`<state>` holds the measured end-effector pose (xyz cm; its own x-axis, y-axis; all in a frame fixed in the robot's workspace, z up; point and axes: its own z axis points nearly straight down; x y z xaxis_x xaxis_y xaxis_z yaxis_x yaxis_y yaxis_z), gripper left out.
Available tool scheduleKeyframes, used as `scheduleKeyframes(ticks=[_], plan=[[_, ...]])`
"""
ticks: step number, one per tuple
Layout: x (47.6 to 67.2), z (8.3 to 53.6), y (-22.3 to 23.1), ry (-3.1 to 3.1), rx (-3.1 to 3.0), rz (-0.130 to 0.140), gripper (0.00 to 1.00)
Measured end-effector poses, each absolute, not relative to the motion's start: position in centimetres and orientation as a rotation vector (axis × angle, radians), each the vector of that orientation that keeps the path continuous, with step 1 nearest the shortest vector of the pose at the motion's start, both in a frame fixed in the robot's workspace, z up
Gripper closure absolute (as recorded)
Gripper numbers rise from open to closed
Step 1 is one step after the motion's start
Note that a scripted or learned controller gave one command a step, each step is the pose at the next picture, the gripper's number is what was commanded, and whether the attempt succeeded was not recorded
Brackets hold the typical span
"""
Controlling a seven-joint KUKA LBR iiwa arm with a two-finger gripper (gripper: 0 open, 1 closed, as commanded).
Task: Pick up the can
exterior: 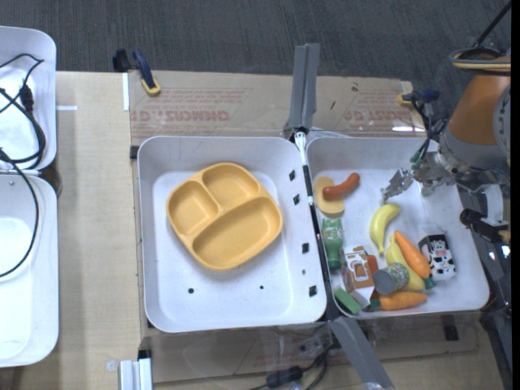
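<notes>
Arm over the right bin's far side, can untouched.
The gripper (400, 184) hangs with fingers spread, nothing between them, beyond the banana (383, 223). The can (391, 279) lies nearer than the banana, among the carrots (412, 255) at the bin's (471, 299) near edge.

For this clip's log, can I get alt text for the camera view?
The arm's end effector hangs over the right bin, which holds a can among toy carrots, bananas and a sausage. The left bin holds a yellow divided plate.
</notes>
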<state>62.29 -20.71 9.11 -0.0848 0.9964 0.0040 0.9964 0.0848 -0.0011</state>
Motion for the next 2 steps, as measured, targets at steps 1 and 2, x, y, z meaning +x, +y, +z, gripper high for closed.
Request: scheduleKeyframes(ticks=[1, 2], plan=[[65.9, 9.3, -18.4, -2.359, -2.078, 0.000, 0.00], [64.7, 9.3, -20.6, -2.344, -2.095, 0.000, 0.00]])
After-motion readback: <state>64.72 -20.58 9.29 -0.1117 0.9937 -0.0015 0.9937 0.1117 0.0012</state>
